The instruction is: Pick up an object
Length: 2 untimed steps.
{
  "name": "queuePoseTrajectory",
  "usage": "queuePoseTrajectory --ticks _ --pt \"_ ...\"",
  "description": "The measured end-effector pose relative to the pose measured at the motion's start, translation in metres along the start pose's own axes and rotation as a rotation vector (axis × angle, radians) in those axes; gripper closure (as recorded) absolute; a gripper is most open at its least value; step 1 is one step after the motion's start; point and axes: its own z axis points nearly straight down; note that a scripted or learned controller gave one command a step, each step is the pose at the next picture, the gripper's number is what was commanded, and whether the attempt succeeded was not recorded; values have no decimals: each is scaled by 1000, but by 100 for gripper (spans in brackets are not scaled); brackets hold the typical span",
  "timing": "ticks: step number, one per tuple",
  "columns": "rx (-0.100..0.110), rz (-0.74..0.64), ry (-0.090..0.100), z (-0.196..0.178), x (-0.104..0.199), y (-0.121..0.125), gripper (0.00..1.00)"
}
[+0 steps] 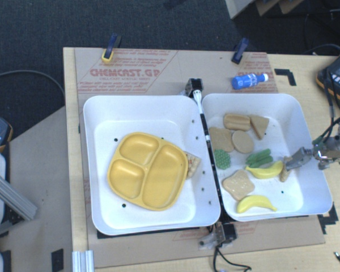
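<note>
The right bin holds several toy foods. Among them are tan bread pieces, round biscuits, a green knobbly piece, a green vegetable, two yellow bananas and a toast slice. My gripper reaches in low from the right, over the right side of this bin. Its tip is just above a small brown piece, beside the upper banana's right end. I see nothing lifted.
A yellow divided plate lies in the left bin, with a small cracker at its right rim. A blue bottle lies on the bench behind the right bin. Clamps sit at the bench's far edge.
</note>
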Motion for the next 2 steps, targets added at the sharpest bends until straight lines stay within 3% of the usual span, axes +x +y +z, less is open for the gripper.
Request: queuePoseTrajectory --ticks 1,2 --pt "-14 -5 -4 -7 1 4 0" --pt "-11 -6 -1 41 10 8 0"
